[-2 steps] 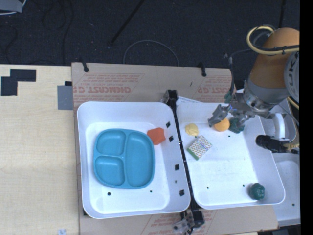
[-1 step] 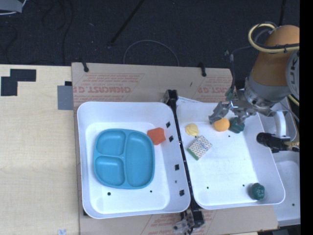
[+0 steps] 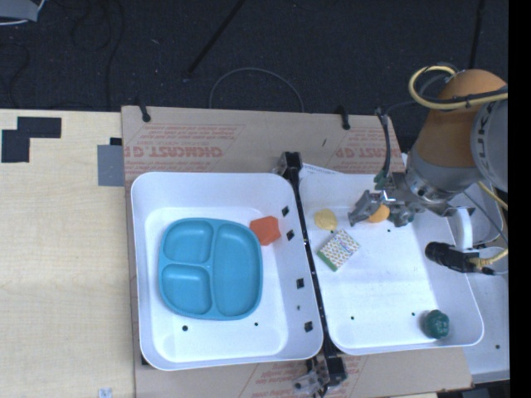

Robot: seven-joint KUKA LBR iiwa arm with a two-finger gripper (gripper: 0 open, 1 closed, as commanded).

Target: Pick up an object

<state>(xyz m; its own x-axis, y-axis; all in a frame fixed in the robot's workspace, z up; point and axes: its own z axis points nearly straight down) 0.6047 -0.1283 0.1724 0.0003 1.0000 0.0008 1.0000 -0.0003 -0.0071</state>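
My gripper hangs over the back of the right bin. Its two grey fingers stand spread apart. A small orange-yellow piece shows in the gap between them, narrower than the gap. A pale yellow lump lies just left of the gripper. A green and white patterned packet lies in front of that lump. A dark green ball rests in the bin's front right corner.
The left bin holds a blue divided plate and an orange block by its right wall. A black divider runs between the bins. Bare white floor lies in the middle and front of the right bin.
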